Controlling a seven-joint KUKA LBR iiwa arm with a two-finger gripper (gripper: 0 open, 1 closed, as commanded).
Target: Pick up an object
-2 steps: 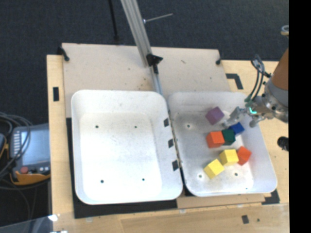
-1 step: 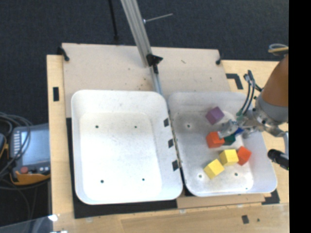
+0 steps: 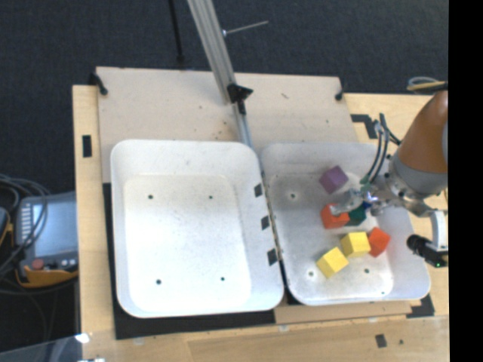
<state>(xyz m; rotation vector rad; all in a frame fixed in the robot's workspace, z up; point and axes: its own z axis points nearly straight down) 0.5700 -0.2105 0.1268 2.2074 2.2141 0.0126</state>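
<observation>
Arm (image 3: 424, 153): rounded, smooth shell. Upper segment is orange (image 3: 429, 130), a domed, glossy form with a soft highlight. Below it sits a grey collar (image 3: 419, 176), lighter along its lower rim.

Cables (image 3: 381, 145): several thin black leads run along the arm's outer side, looping up in a bundle and dropping toward the wrist. One green wire (image 3: 367, 178) shows among them near the lower end.

Hand (image 3: 361, 205): small, pale grey and metallic, blurred; a blue spot and a dark green patch show on it. Finger detail too small to resolve.

White bracket (image 3: 438, 228) with a black fitting (image 3: 424, 249) hangs beneath the grey collar.
</observation>
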